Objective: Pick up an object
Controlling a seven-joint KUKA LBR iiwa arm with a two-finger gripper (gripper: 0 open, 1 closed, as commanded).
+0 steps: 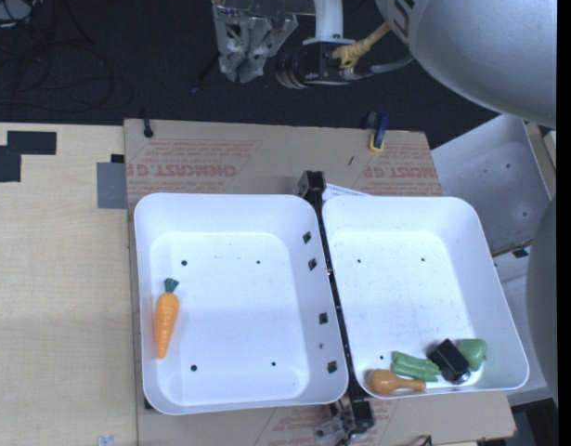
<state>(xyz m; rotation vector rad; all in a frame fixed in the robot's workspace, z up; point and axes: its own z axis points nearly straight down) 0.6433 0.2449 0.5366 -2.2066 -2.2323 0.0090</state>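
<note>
Plainly, nothing has been picked yet: every candidate lies in a bin, untouched. The carrot point(165, 321) lies alone in the left bin point(220, 214), close to that bin's left wall, leaf end pointing up the view, with bare floor on its other sides. The right bin point(396, 214) has a crowded near-right corner: a green pod point(414, 366), an orange pear-like piece point(393, 382), a black block point(449, 360) and a green lump point(473, 350), all touching or nearly so, pressed toward the wall.

The tool point(253, 49) hangs high at the top of the view, over the dark area beyond the bench point(53, 249) and well apart from both bins. Its fingers point(239, 52) point down with a narrow gap between them and nothing in that gap, so it looks parted and empty, though the angle makes the width hard to judge.

The step in hand, as I judge it, is the approach: the arm point(480, 26) has yet to carry the tool over a bin.

The next move calls for choosing a target and coming down over it. The carrot looks the easier choice, standing clear of neighbours, though the wall beside it leaves little room for a finger on that side; closing across its narrow width would suit. The corner pile risks a grip on two things or a slip against the wall.
</note>
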